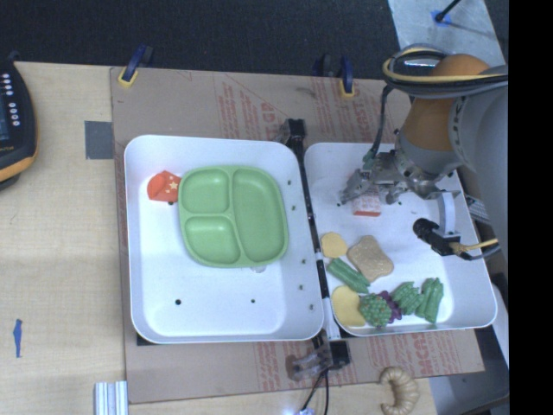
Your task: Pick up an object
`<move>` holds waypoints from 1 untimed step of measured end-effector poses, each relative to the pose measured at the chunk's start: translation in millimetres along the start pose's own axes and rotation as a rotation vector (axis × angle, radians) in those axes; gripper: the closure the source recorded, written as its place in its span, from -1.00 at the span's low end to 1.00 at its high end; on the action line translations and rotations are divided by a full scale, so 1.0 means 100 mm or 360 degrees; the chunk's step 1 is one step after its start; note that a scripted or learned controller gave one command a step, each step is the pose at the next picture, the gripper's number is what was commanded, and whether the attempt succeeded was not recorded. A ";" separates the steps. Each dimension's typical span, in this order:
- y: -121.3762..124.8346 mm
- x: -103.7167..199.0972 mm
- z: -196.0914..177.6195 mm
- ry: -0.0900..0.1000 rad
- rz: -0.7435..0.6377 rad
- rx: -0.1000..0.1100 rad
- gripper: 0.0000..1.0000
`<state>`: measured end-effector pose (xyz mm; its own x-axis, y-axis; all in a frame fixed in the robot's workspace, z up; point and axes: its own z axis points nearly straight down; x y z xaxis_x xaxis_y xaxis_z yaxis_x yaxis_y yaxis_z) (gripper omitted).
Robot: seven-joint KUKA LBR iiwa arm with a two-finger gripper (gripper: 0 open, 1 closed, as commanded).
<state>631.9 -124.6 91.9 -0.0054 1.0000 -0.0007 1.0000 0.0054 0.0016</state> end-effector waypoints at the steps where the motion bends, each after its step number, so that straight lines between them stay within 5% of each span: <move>1: -0.02 -0.01 -0.11 0.0000 -0.0003 0.0008 1.00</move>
